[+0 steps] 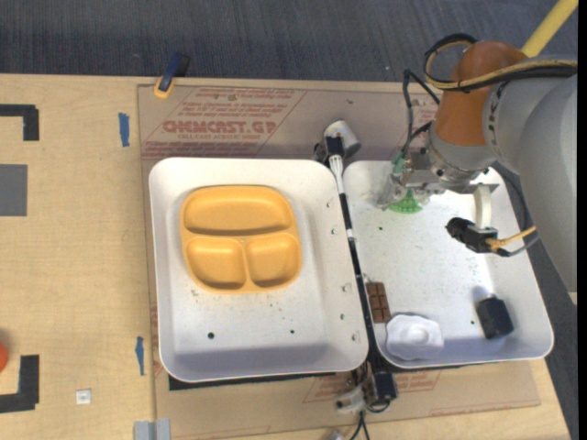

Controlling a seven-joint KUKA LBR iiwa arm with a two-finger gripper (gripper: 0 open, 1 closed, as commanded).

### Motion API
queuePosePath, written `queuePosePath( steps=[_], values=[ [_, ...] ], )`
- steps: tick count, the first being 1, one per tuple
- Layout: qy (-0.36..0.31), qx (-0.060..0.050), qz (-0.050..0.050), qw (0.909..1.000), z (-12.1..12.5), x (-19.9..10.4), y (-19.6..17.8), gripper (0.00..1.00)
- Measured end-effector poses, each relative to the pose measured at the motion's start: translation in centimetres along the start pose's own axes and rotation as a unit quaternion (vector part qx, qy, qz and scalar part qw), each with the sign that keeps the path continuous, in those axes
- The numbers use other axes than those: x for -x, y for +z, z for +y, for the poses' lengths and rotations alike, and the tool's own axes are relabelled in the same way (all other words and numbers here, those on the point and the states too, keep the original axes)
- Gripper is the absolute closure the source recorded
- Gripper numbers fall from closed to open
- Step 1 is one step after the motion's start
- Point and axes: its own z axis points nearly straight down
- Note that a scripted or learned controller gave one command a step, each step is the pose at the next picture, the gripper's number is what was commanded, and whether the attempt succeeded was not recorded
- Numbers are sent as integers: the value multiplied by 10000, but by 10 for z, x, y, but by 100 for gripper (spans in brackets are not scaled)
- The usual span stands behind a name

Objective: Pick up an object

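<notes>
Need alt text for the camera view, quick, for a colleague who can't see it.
The arm's hand is low over a green object at the far end of the right bin. The left bin holds a yellow divided tray.

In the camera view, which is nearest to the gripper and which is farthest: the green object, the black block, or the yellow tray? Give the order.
Measured from the gripper:
1. Green object, right bin, directly under the gripper.
2. Black block, right bin, near its front right corner.
3. Yellow tray, in the left bin.
</notes>
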Motion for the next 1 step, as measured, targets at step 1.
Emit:
queuePosePath(
  steps=[1],
  values=[
    [909,-19,3,9959,-27,-28,-89,100]
  ],
)
